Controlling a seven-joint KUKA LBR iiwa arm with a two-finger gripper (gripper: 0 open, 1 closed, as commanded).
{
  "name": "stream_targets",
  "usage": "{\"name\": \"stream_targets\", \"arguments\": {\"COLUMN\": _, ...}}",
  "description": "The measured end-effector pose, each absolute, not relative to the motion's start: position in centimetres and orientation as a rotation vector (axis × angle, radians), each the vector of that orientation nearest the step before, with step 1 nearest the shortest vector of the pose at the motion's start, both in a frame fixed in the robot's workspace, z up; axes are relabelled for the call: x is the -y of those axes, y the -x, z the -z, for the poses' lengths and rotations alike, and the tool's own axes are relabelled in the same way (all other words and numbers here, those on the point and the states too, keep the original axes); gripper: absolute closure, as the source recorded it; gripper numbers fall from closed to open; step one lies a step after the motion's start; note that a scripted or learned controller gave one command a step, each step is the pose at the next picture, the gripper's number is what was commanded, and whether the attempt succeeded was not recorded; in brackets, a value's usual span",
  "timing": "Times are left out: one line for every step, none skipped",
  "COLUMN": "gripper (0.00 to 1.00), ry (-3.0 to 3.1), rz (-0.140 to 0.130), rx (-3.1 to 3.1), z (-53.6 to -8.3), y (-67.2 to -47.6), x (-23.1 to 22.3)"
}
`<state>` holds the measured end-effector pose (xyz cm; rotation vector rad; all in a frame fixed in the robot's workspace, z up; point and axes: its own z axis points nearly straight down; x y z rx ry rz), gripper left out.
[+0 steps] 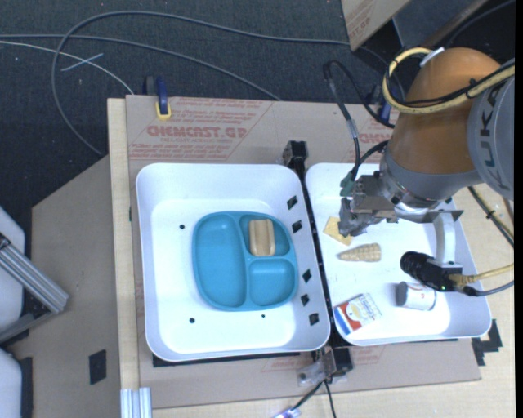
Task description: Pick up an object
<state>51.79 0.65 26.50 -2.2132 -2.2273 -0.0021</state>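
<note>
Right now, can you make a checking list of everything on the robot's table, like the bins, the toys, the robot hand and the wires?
Surface: brown board with red print, bearing left white bin and right white bin side by side.
Job's things: right bin holds a yellow wedge, a tan cone, a white cylinder and a small red, white and blue packet.
Clutter: blue divided plate in the left bin, with a tan block in its upper right compartment.
Grippers: gripper low over the yellow wedge.
Cables: grey ones across the dark floor; black and yellow ones along the arm.
Surroundings: cardboard box at the top.
</note>
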Motion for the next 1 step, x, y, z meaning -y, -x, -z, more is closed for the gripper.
{"name": "stream_targets", "arguments": {"gripper": 1.00, "ry": 2.212, "rz": -0.004, "rx": 2.223, "z": -23.68, "y": -52.49, "x": -5.55}}
